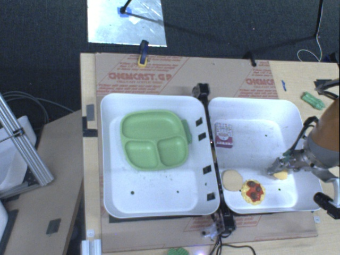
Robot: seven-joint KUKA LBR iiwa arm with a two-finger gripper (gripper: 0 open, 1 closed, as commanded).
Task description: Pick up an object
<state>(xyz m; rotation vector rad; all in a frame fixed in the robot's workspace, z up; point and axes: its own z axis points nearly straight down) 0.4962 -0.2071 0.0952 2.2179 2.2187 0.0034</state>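
Gripper sits low in the right bin, closed around a small yellow object; you're at the grasp, so lift straight up next.

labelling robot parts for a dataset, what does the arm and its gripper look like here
The grey arm enters from the right, with an orange band above the wrist. A thin dark cable loops down its side. The two-finger gripper at its end is dark metal with small, slim parts.

The arm reaches in from the right, hand held low.
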